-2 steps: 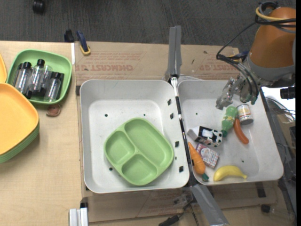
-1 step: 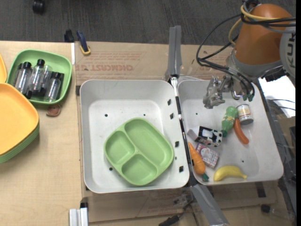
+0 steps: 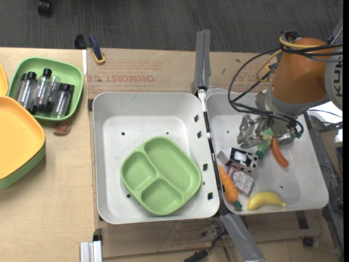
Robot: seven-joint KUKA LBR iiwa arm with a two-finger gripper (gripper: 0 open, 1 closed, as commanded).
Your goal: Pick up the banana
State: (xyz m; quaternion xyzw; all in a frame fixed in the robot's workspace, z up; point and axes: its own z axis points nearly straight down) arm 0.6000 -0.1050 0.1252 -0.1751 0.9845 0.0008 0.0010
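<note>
Occupying the left bin [image 3: 103,146]: green divided tray [image 3: 161,174]. Right bin [image 3: 311,192]: gripper [image 3: 252,132] near the middle, finger state cannot be told; banana [image 3: 266,201] by the near edge; carrot [image 3: 227,183] along the left wall.

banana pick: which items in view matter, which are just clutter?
Relevant:
- banana, near front edge of right bin
- gripper, over the back part of that bin, apart from the banana

Clutter:
- carrot
- red chili pepper
- small snack packet
- green divided plate in left bin
- green tray of bottles
- stacked orange plates
</note>
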